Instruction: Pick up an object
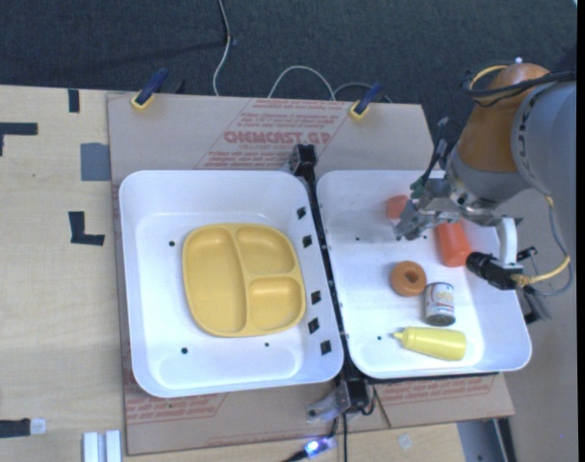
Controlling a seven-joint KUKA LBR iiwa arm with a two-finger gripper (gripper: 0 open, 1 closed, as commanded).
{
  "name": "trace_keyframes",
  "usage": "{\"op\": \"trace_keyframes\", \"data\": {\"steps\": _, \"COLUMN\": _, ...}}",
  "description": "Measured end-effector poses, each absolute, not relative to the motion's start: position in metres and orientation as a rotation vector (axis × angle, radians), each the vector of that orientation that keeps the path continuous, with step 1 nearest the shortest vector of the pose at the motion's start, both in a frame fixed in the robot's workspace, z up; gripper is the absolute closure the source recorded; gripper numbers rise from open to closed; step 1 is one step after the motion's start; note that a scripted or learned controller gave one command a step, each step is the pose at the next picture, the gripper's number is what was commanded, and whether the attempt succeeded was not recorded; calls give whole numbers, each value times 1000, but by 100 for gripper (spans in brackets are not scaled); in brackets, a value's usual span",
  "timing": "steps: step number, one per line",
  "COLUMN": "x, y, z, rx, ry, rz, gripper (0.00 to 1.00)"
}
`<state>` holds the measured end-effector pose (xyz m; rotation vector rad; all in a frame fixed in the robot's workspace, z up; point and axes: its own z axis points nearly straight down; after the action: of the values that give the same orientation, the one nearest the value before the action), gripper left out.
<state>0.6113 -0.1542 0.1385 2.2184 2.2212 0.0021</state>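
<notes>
Now your gripper [411, 221] hangs low in the right bin [504, 354], near the orange cylinder [452, 243], probably to grasp it; whether its pincer is apart or together I cannot tell.

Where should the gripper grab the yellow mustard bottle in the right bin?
Probably mid-body on the yellow mustard bottle, coming straight down. It lies on its side, nozzle pointing left, so closing across its width looks easiest. The small can stands close behind it.

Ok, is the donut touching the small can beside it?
Apart. The camera view shows a strip of white bin floor between the donut and the can.
</notes>
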Motion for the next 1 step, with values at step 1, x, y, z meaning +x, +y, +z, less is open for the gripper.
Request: {"op": "trace_keyframes", "data": {"steps": 1, "x": 602, "y": -155, "z": 193, "rx": 2218, "ry": 2220, "rz": 3, "gripper": 100}}
